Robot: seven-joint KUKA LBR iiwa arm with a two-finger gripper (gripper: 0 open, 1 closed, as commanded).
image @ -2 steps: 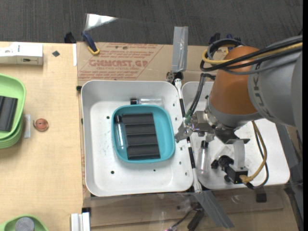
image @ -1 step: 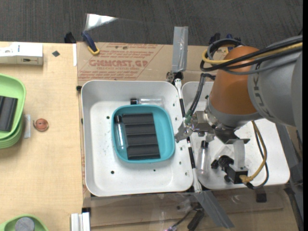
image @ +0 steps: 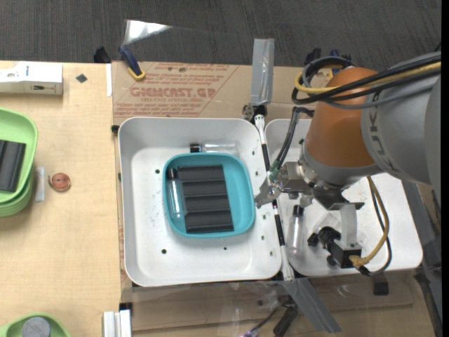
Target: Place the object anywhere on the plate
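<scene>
A teal square plate lies in the left white bin. A black ridged block lies on it and covers most of its middle. A clear pen-like object with a black cap rests on the bin floor just behind the plate. My gripper hangs below the orange wrist over the left side of the right bin, close to the wall between the bins. A thin pale stick-like item stands or lies directly beneath it; whether it is held is unclear.
The arm's grey and orange body covers much of the right bin. A black fitting with yellow cable hangs off the wrist. A cardboard sheet lies behind the bins. Green dishes and a small red disc sit at the left.
</scene>
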